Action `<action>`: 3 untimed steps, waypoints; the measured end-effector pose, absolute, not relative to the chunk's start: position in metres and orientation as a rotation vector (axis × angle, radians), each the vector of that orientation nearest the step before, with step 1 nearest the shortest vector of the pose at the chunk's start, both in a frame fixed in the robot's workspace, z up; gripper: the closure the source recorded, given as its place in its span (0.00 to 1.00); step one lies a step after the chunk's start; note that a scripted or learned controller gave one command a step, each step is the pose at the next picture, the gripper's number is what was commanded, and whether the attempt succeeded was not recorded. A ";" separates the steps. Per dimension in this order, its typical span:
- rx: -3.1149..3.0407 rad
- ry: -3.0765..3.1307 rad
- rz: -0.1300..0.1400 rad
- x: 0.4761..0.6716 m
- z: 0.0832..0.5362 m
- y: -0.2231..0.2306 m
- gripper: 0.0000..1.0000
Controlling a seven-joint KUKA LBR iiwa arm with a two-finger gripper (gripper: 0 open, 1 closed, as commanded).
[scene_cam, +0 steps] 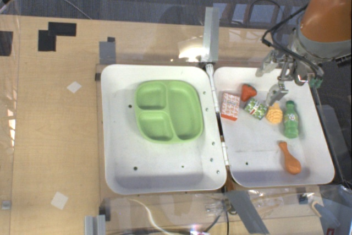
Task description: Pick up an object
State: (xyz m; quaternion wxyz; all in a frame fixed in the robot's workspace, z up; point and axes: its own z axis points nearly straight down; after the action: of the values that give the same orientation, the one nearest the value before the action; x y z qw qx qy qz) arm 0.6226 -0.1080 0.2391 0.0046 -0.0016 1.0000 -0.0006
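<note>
Camera view, end effector (276, 95) above yellow toy (274, 115), grip state unclear, red carton (230, 105) and green bottle (290, 118) labels unreadable

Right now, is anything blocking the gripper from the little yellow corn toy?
Nothing visible does. The gripper hangs just above the yellow corn toy in the right white bin, with the green plastic bottle close beside it.

A green divided plate (168, 110) sits in the left bin (118, 168).
</note>
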 end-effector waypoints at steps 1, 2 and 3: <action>-0.357 3.105 -0.006 0.532 0.091 -0.134 0.00; -0.561 3.076 -0.012 0.541 0.090 -0.201 0.00; -0.763 3.035 -0.009 0.555 0.090 -0.205 0.00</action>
State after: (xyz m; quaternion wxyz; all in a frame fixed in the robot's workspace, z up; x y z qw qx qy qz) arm 0.5553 -0.2049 0.0896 0.0062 -0.2438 0.9698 -0.0030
